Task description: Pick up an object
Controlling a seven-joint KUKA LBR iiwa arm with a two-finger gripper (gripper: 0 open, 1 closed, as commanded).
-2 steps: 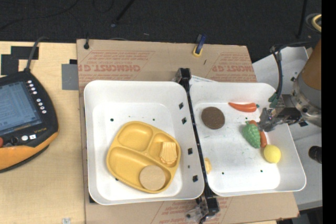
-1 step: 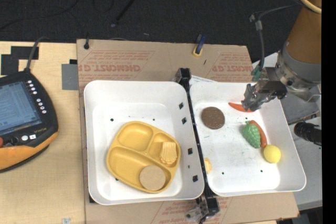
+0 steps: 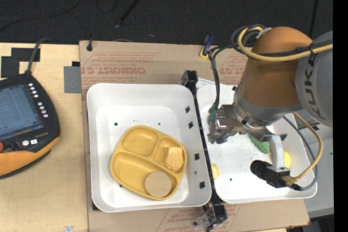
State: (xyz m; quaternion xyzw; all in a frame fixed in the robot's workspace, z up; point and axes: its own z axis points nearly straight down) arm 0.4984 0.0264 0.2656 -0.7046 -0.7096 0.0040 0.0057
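My gripper [image 3: 217, 132] hangs low over the left part of the right bin [image 3: 239, 193], close to the divider between the bins. A green thing [image 3: 262, 145] peeks out from under the wrist just right of the gripper. Further right lies a small yellow thing [image 3: 287, 160]. Another small yellow piece [image 3: 215, 171] rests at the right bin's left wall, below the gripper. The arm's orange band [image 3: 277, 62] hides much of the right bin's far part. I see nothing between the gripper's tips.
The left bin [image 3: 109, 96] holds a yellow divided tray [image 3: 136, 144] with a tan round disc [image 3: 157, 184] and a ridged yellow piece [image 3: 174, 157] in it. A teach pendant [image 3: 22, 117] lies on the bench at far left.
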